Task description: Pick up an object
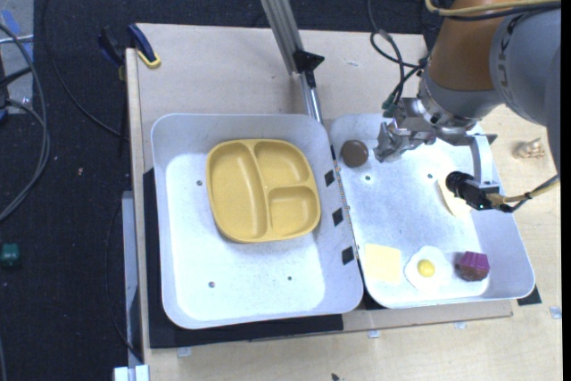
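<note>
A small round brown object [354,153] lies on the floor of the right white bin [393,210], in its upper left corner, close to the wall shared with the left bin. Just beside it to the right, the claw [390,146] hangs over the same bin, pointing down and toward the brown object; nothing is visible between its fingers, and whether they are open or closed cannot be told from this angle. The grey arm [526,58], with its orange band [477,31], reaches in from the right above the bin's upper right corner. Along the near edge of the right bin sit three more items in a row: a pale yellow square slice [383,263], then a toy fried egg [426,268] touching it, then a small purple object [472,265]. A pale yellow piece [452,198] lies near the bin's right side, partly covered by a black fitting and cable. The left white bin [178,219] holds a yellow divided plate [263,189] with three compartments, well apart from the claw. Both bins rest on a light wooden surface [214,71].
</note>
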`<state>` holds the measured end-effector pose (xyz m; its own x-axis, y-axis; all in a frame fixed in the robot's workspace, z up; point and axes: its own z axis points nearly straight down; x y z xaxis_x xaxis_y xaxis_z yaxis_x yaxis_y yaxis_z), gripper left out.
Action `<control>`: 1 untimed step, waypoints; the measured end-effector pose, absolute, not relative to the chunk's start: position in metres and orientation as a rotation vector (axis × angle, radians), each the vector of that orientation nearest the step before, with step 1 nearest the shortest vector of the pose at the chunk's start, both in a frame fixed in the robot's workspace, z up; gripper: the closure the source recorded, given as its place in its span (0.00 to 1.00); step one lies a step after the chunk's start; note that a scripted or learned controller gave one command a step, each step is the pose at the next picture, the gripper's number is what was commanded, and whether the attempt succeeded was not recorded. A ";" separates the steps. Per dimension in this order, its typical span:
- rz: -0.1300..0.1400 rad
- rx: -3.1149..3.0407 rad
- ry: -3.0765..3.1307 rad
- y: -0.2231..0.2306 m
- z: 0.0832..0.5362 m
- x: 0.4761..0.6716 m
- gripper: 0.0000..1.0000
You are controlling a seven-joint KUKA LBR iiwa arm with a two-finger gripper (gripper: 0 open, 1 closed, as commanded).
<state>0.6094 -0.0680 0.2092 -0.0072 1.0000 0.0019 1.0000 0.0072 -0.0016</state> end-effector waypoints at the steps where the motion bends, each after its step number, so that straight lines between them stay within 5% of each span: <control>1: -0.002 -2.212 -2.229 -0.023 0.221 0.597 1.00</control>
<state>0.5967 -0.0226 0.2207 -0.0076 1.0000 0.0022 1.0000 0.0076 -0.0004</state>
